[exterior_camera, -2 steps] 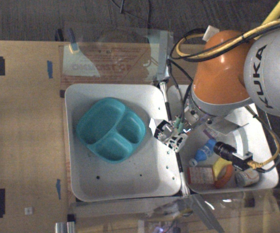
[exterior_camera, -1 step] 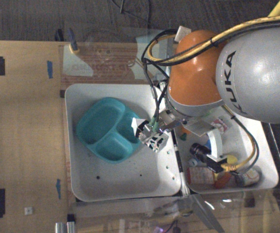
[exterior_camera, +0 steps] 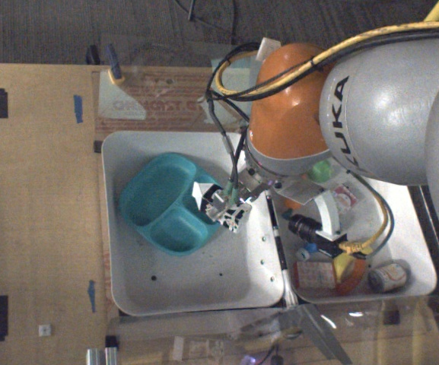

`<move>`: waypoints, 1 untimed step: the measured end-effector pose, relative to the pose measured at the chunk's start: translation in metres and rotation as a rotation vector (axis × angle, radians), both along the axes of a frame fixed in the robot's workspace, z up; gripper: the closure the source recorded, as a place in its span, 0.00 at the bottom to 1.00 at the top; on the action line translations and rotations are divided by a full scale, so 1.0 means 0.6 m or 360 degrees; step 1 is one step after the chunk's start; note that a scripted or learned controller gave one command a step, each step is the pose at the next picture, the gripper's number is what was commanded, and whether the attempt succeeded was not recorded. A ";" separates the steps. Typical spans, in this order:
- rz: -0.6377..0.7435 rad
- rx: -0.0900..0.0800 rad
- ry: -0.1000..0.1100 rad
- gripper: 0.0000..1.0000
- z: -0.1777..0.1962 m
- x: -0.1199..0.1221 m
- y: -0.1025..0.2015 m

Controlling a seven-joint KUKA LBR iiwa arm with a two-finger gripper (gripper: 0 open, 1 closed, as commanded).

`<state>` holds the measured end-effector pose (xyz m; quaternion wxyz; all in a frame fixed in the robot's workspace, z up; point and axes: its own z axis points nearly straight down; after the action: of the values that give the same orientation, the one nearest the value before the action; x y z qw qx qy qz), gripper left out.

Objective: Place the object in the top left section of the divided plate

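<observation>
The arm reaches in from the right of the frame, and the end effector (exterior_camera: 225, 206) hangs at the right edge of the teal divided plate (exterior_camera: 166, 202), which lies in the left bin (exterior_camera: 204, 287). The view does not resolve its opening or whether it carries anything, so the task object cannot be identified. Loose items (exterior_camera: 333, 257) crowd the right bin (exterior_camera: 413, 238), partly hidden by the arm. Judged step: approach to placement. The next move calls for travel toward the plate section at frame upper left, then release directly above it.
</observation>
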<state>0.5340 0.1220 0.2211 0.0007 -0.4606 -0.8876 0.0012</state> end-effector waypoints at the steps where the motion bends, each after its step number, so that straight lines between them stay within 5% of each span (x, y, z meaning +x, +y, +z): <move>1: 0.0123 0.0000 -0.0001 1.00 0.002 0.015 0.037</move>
<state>0.5430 0.1442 0.2222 0.0006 -0.4261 -0.9047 0.0010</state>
